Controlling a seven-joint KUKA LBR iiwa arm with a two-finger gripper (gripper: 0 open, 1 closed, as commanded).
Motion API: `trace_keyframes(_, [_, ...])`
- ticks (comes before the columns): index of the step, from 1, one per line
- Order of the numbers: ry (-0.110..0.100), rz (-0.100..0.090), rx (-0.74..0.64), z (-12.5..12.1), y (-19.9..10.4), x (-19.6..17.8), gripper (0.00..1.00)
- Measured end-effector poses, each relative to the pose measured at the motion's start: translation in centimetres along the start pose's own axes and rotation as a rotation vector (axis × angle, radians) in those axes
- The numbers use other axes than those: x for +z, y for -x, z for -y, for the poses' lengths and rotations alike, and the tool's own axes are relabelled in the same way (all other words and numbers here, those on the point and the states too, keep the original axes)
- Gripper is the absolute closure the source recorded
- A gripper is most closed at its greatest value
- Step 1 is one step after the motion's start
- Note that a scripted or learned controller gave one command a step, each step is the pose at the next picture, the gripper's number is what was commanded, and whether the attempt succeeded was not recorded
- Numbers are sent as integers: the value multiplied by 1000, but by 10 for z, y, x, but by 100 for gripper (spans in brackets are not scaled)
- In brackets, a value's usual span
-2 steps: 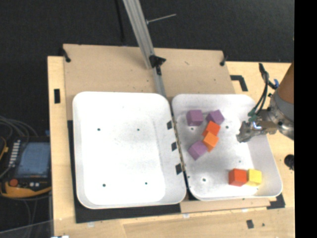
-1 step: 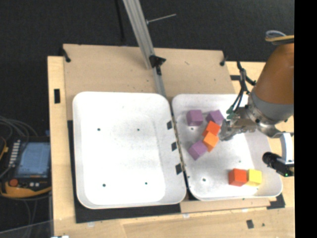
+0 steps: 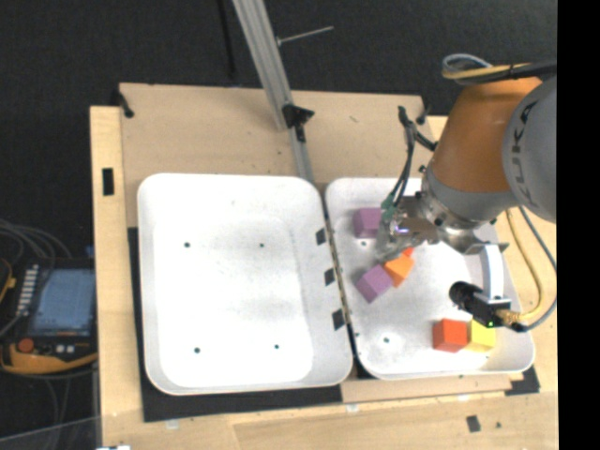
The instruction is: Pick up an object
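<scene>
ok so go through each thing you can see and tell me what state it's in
claw: down in the right bin, over the small orange block
small orange block: against a purple block
purple block: tilted, on the bin floor
second purple block: near the divider
orange cube: touching the yellow block

A pale wooden bench (image 3: 108, 251) sits on a dark floor, seen from above at a slant; two shallow white bins rest on it side by side, the left bin (image 3: 234, 279) and the right bin (image 3: 375, 354), their inner edges touching; a grey metal pole (image 3: 267, 54) slants from the top of the view to the bench's far edge; a handheld controller with a blue screen (image 3: 58, 303) lies on the floor left of the bench, with black cables (image 3: 28, 237) just behind it.
</scene>
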State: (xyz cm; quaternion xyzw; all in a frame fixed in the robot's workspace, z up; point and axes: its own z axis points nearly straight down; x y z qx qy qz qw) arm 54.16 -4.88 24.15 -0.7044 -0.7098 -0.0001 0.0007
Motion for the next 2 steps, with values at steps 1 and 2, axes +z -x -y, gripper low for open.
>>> trace_keyframes(1, [2, -1, -1, -9, -59, -7, 100])
trace_keyframes(2, [1, 1, 1, -20, -105, 5, 100])
